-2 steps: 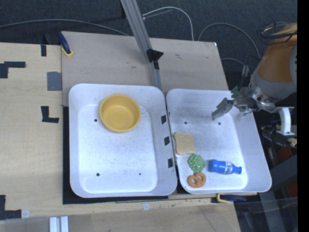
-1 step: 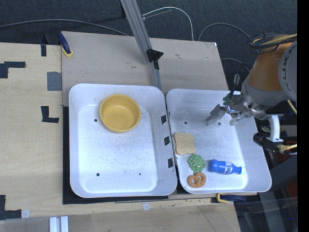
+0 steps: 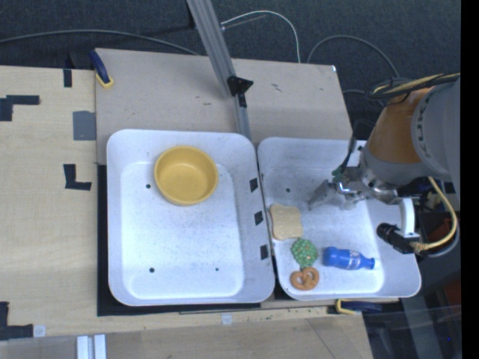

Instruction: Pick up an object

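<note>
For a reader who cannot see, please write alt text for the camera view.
The end effector hovers over the right bin, above a tan sponge, green toy, pretzel and blue bottle. A yellow bowl sits in the left bin.

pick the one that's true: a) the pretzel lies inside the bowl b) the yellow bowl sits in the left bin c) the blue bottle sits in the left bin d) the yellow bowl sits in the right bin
b: the yellow bowl rests in the upper part of the left bin, while the blue bottle and the pretzel lie in the right bin.
</note>
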Controlling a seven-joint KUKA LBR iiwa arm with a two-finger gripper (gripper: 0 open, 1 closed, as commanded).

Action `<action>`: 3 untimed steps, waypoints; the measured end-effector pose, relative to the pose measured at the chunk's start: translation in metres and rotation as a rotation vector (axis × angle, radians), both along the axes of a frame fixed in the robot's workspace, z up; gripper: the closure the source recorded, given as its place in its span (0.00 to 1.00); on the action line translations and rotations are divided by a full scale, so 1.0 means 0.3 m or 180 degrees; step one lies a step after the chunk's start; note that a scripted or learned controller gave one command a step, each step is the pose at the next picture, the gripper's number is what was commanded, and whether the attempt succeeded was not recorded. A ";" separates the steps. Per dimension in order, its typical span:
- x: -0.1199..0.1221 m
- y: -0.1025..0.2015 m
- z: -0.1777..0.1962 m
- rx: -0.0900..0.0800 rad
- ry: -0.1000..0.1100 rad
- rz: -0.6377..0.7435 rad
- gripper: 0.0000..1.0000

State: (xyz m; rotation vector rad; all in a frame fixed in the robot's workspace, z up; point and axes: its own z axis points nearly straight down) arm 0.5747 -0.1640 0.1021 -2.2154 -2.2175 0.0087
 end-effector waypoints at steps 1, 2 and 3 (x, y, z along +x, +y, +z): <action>0.006 0.001 0.046 -0.0001 -0.0018 0.0004 1.00; -0.015 0.014 0.200 -0.0005 -0.0037 0.0002 1.00; -0.006 -0.013 0.355 -0.0010 -0.0042 0.0001 1.00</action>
